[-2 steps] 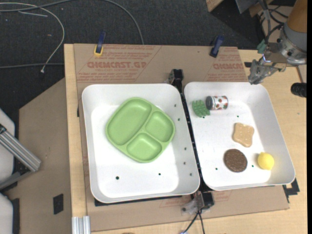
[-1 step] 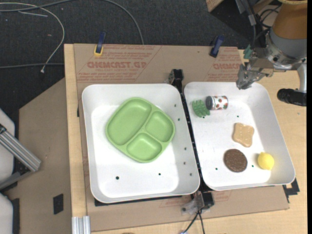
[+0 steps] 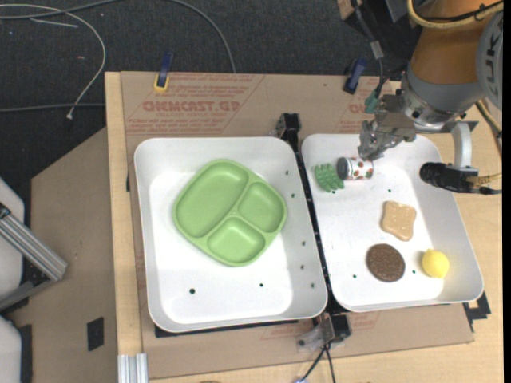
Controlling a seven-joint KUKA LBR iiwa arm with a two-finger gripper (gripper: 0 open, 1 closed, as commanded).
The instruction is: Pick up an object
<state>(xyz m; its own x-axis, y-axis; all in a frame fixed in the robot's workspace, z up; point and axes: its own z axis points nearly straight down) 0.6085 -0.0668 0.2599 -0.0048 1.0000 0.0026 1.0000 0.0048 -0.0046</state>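
1. Two white bins: left bin and right bin.
2. One green divided plate.
3. One green leafy piece.
4. One small spotted can.
5. One toast slice.
6. One brown round cookie.
7. One yellow lemon.

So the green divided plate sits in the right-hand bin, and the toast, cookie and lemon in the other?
Not quite. The camera view shows the green divided plate in the left bin; the toast, cookie and lemon lie in the right bin.
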